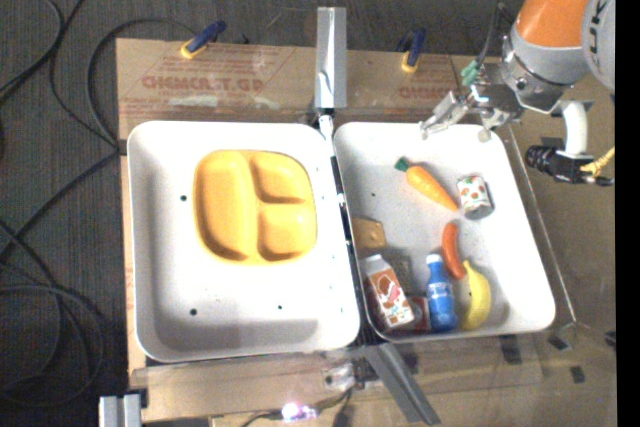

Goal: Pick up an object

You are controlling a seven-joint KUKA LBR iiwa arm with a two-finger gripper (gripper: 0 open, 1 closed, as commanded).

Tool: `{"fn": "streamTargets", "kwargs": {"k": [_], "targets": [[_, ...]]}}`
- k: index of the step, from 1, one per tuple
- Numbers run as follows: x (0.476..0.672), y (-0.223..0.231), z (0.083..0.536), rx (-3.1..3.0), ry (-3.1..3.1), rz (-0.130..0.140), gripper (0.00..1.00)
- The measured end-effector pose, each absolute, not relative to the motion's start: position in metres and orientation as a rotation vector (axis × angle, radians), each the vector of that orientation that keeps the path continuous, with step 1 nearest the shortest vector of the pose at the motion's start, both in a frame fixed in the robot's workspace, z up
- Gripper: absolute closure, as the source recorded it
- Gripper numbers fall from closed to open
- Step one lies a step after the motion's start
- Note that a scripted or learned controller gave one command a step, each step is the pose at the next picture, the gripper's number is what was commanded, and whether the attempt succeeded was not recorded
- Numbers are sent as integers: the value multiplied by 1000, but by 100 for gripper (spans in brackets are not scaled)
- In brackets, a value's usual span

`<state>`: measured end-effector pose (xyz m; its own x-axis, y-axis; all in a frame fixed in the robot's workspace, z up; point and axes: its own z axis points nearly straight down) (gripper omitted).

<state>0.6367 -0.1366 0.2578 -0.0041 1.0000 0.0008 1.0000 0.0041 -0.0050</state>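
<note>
Pincer [462, 113] hovers over the right bin's [540, 245] far edge near its far right corner, fingers spread wide, with nothing between them. Carrot [428, 181] lies in that bin just near-left of the pincer, can [475, 195] close beside it. Sausage [452, 248], banana [477, 297], bottle [439, 292], carton [388, 292] and a brown block [369, 234] crowd the bin's near edge. Yellow tray [257, 206] sits in the left bin [160, 315].
</note>
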Motion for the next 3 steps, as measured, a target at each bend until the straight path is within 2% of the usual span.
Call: {"fn": "streamTargets", "kwargs": {"k": [1,2,3], "targets": [[645,-162,93,-2049,-2378,2,0],[644,-161,99,-2046,-2374,3,100],[619,-133,217,-2128,-2307,6,100]]}}
